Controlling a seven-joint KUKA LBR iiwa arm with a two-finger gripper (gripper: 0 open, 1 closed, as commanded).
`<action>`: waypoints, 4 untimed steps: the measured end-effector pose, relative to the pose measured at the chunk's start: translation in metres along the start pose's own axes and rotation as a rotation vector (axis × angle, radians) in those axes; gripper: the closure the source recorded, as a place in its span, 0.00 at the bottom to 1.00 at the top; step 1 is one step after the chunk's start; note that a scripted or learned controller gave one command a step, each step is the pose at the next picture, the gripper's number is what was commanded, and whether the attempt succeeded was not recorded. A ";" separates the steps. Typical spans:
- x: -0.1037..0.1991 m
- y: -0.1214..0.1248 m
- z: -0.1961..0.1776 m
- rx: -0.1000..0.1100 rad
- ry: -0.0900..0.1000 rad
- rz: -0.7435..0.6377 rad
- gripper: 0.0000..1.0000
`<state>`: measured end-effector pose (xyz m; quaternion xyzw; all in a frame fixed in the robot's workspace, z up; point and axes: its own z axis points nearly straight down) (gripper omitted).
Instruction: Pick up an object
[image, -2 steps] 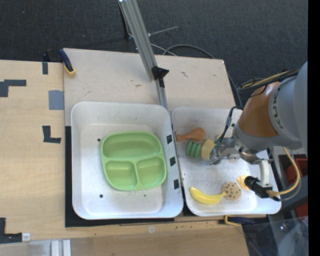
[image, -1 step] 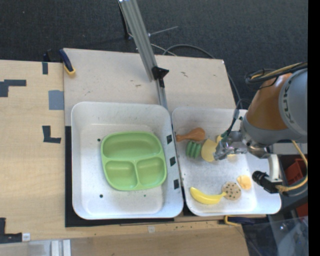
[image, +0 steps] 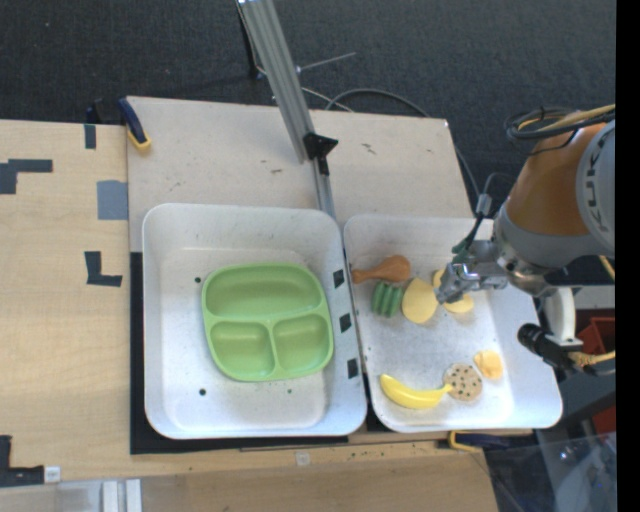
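Observation:
The right bin (image: 520, 405) holds toy food: a brown drumstick (image: 385, 269), a green ridged piece (image: 386, 298), a pale yellow round piece (image: 419, 301), a yellow banana (image: 410, 393), a speckled cookie (image: 462, 381) and a small orange piece (image: 489, 364). My gripper (image: 451, 287) hangs low over the bin's upper middle, right beside the pale yellow piece and over another yellow piece (image: 461, 304) that it partly hides. I see nothing held between its fingers.
The left bin (image: 170, 400) contains a green sectioned plate (image: 267, 320). A metal pole (image: 285, 85) rises behind the bins. The arm's grey and orange body (image: 560, 200) covers the right bin's far right corner.

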<state>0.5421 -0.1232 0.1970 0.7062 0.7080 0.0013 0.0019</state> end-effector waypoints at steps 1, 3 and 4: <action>0.000 0.001 -0.039 0.001 0.000 0.001 1.00; 0.114 0.024 -0.033 0.007 0.002 -0.005 1.00; 0.163 0.039 -0.040 0.005 0.003 -0.004 1.00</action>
